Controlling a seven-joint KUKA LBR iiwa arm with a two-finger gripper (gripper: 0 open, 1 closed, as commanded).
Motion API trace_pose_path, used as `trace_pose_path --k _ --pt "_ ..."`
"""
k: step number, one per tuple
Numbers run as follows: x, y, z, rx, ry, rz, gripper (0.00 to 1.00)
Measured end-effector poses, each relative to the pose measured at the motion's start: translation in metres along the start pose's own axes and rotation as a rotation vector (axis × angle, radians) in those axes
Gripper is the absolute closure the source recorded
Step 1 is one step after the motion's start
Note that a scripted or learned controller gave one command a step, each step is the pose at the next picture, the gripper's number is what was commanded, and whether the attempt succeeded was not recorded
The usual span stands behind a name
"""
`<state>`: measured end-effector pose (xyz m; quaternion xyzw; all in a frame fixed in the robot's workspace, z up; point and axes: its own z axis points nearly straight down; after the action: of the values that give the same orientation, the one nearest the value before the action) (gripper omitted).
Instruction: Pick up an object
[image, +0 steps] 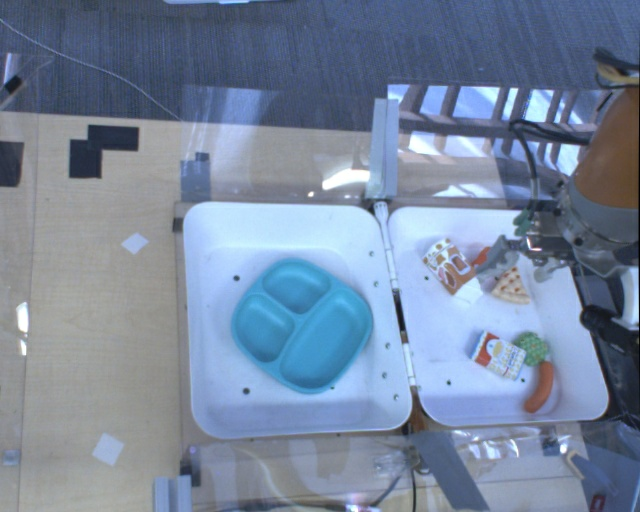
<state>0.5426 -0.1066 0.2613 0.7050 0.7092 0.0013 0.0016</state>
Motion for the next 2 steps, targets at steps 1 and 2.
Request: trace_pose_path --k 1,2 --pt "-0.006 0.075 0.098 0.002 0.000 0.075 0.00" --pt "-0.005 0.078 0.085 -0.005 0.000 0.072 1.00"
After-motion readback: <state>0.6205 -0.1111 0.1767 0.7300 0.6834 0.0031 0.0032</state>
